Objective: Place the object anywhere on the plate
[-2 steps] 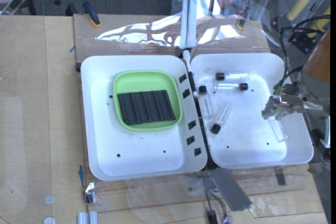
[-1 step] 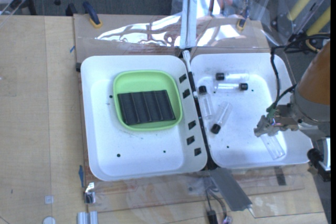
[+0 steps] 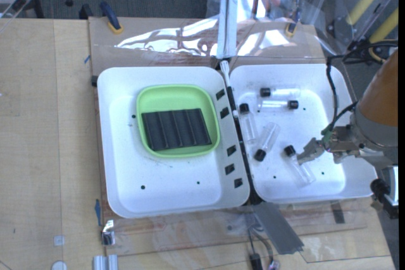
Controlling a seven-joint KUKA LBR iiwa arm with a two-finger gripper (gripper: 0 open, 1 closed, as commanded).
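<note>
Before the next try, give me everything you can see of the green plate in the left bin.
The green plate is a lime-green, rounded-square dish with a raised rim, plastic by its look. It lies flat on the floor of the left bin, toward that bin's back and the centre divider. A dark ribbed block with four lengthwise ridges lies on it, covering most of its front half; the back part is bare. None of the clear vials is on it; they lie in the right bin.

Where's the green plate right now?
The green plate sits in the left bin, toward its back, holding a dark ridged block.
</note>
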